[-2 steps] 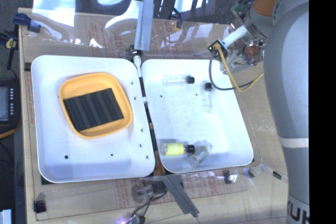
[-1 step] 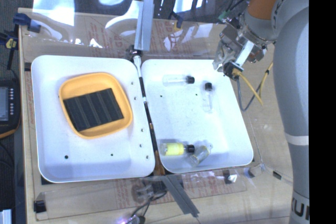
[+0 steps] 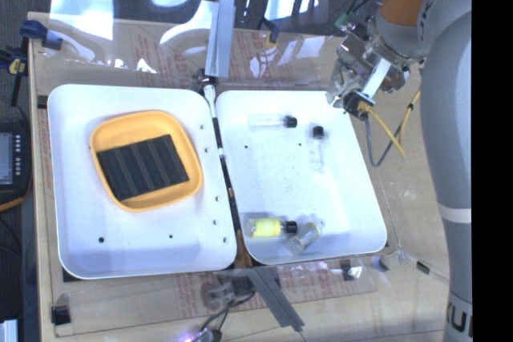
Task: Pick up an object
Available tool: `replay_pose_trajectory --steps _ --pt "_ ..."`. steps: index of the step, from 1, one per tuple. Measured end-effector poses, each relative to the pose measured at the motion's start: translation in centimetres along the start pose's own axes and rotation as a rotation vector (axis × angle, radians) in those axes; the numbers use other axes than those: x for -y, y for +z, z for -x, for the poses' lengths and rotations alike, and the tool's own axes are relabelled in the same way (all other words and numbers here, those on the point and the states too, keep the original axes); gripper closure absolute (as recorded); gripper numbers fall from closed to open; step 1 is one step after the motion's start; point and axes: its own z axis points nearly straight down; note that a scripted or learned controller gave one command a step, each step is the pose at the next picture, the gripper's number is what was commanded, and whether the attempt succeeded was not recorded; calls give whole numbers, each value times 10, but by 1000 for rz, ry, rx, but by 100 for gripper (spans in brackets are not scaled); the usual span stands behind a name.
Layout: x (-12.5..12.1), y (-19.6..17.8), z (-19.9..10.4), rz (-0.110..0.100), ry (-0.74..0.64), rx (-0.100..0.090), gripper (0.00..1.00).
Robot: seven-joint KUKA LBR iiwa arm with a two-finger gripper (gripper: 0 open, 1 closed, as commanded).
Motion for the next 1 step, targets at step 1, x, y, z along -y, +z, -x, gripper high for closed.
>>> replay_pose_trajectory --steps 1 --pt "8 -9 0 4 -237 0 100"
